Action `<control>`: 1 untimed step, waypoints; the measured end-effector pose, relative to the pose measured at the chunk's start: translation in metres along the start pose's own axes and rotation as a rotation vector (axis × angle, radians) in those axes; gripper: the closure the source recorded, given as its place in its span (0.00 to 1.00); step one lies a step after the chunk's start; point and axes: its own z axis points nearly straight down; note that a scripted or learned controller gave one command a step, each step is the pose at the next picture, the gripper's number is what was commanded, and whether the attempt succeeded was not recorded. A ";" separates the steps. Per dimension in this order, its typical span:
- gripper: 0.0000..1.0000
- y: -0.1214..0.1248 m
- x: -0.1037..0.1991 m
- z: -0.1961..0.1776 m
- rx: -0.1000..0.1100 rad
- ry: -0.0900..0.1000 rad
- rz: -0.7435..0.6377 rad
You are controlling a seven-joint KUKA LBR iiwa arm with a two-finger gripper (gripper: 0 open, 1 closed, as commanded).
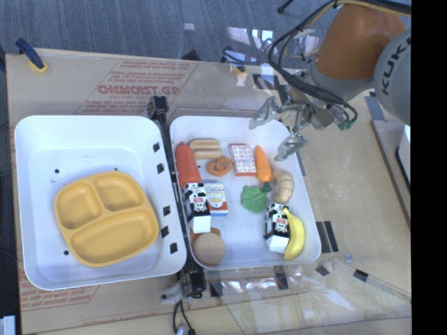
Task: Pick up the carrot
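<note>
One carrot (262, 164) to pick, small and orange, smooth like a plastic toy. Sits in the right bin (311, 218), near the top edge, between a flat red and white box (242, 159) on one side and a lumpy tan piece (283, 185) on the other. Lies long-ways up and down the picture, tipped a little. Touches or nearly touches a green leaf (254, 197) at its lower end; hard to tell which.

Two shiny metal fingers (286, 149), spread wide apart, holding nothing. Hang over the top right corner of that same bin, just above and a bit to the right of the carrot's upper end. Close to it, but not touching.

Probably calls for a short move down the picture and a little left, then a drop. Best to close across the thin width, not along the length. Looks hard and slippery, so likely to slide out if pinched near the tip.

Lots of other toy food close by: a long red sausage (185, 166), a yellow banana (297, 236), a round brown ball (208, 248). Could bump the box or the tan piece on the way down. Yellow plate (105, 218) with three parts far off in the left bin (31, 159).
</note>
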 end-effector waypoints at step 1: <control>0.00 0.021 0.022 0.127 -0.001 -0.002 0.055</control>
